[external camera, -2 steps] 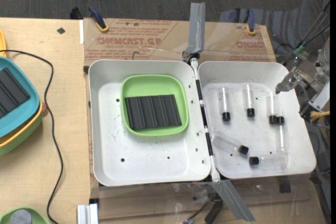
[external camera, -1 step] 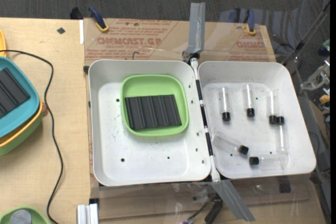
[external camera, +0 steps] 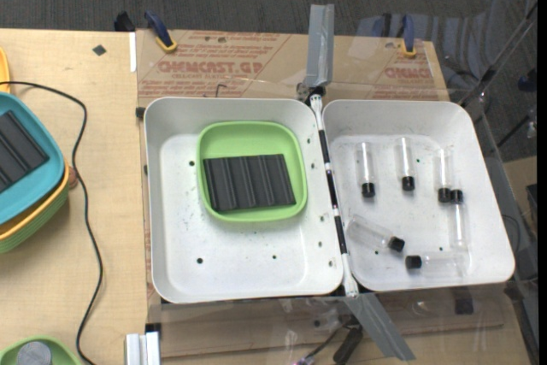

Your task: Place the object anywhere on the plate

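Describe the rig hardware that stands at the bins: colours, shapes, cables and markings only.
A flat grey metal bar rises at the back, where the two white bins meet. Two clamps, one at the left and one at the right, have blue handles and orange tips. A thin black cable curves across the wooden bench at the left.

I reach in from the right, so the near bin (external camera: 479, 132) holds the tubes (external camera: 366, 171), scattered over its floor. The far bin (external camera: 248, 256) lies edge to edge with it; the plate (external camera: 250, 132) sits toward its rear, a slab (external camera: 250, 182) lying on it.
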Controlling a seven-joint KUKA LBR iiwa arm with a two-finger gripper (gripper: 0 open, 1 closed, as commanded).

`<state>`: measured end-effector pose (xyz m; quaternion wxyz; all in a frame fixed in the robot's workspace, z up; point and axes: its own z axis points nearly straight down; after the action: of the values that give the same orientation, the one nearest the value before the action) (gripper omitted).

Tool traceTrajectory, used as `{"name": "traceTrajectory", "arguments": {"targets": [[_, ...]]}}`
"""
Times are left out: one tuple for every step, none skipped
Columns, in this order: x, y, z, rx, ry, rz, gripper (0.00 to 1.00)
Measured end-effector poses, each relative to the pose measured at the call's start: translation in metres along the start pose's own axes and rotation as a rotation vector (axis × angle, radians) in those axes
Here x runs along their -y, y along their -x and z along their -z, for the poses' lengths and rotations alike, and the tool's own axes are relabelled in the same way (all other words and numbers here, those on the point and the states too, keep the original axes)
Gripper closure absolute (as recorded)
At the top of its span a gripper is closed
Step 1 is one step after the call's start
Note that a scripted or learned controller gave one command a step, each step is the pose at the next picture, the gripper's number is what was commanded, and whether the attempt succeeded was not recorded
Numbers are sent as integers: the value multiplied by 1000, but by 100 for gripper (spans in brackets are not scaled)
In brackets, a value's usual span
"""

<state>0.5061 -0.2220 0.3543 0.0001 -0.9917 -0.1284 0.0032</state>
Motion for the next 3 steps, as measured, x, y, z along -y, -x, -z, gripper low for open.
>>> {"name": "traceTrajectory", "arguments": {"targets": [[41,-1,-61,0,-1,-53,0],[86,7,-77,0,-1,-54,0],[108,1,-109,-1,-1,-55,0]]}}
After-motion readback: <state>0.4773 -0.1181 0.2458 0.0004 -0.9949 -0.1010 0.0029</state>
